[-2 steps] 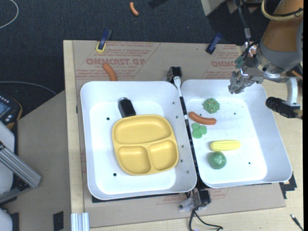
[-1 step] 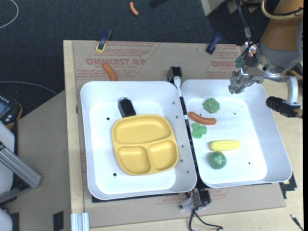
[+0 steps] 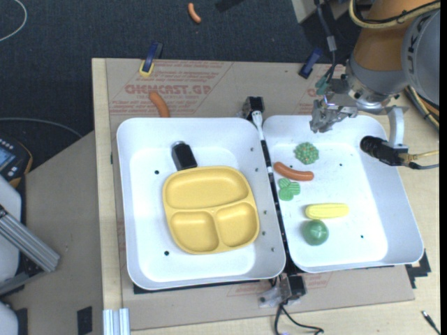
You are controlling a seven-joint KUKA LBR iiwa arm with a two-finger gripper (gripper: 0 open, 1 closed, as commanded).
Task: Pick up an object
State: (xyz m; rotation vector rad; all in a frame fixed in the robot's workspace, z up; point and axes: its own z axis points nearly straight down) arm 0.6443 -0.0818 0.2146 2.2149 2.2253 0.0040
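**Desk:** Cables first, since they sit closest to the lens?

**Me:** Yes, a black cable (image 3: 293, 313) trails off the near edge of the counter (image 3: 105, 187), just below the seam between the two bins. Now from the hand (image 3: 323, 121) outward: I see it at the far rim of the right bin (image 3: 391, 208), near that bin's far left corner. I cannot tell whether it is open or closed; the tips blur into the white wall.

**Desk:** What is nearest it?

**Me:** A green broccoli piece (image 3: 306, 153) lies just toward me from the hand, apart from it. Beyond that, an orange sausage (image 3: 293, 172) lies close to the seam, with a small green piece (image 3: 287, 189) just beside it. Nearer still come a yellow corn cob (image 3: 326, 211) and a green ball (image 3: 315, 232), close together. All five sit in the left half of that bin.

**Desk:** Open room?

**Me:** I have bare white floor across the right half of the right bin, out to its right rim. A black cylinder (image 3: 380, 149) on the arm hangs over the far right part.

**Desk:** And the other bin?

**Me:** I see a yellow divided tray (image 3: 209, 208) filling the middle of the left bin (image 3: 136, 208), with a black object (image 3: 184, 155) touching its far edge. Another orange sausage (image 3: 160, 104) lies on the counter beyond that bin's far rim.
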